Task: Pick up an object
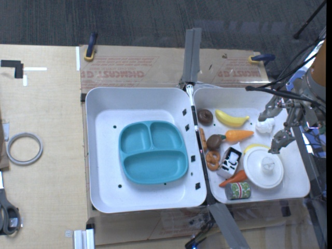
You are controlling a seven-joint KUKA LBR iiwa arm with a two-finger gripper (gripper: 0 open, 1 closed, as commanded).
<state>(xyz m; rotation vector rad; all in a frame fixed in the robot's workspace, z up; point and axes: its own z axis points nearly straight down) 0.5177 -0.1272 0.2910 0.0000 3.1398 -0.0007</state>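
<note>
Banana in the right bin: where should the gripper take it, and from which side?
Probably mid-body on the banana, coming straight down. It lies flat, long axis running left to right, so the fingers would close across its narrow width. The chocolate donut sits close to its left tip and the carrot just below, so the middle looks freest.

Banana (232,119), two carrots (239,136), doughnut (205,116), pretzel (212,160), can (238,191) in right bin (301,188).
</note>
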